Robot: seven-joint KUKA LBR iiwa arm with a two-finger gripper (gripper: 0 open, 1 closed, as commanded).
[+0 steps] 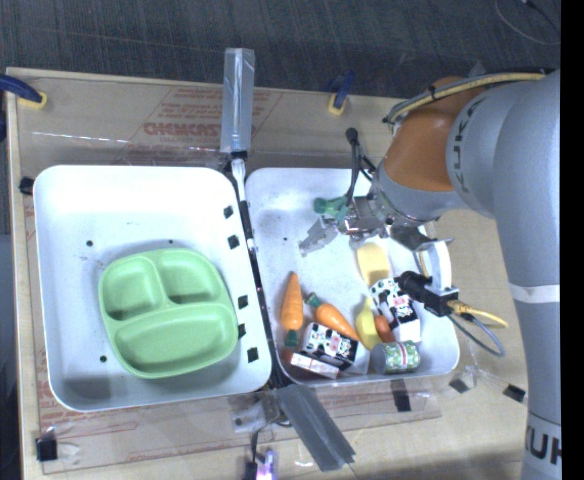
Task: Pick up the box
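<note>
Two bins point(62, 193) on bench; claw point(324, 230) over right bin, fingers apart, holding nothing; box point(325, 349) near front wall.

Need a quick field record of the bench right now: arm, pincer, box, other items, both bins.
arm: reaching in over the right bin
pincer: above the right bin's upper part, nothing seen between its fingers
box: cow-patterned, at right bin's lower edge
nearby: two carrots, yellow block
left bin: holds green divided plate
</note>
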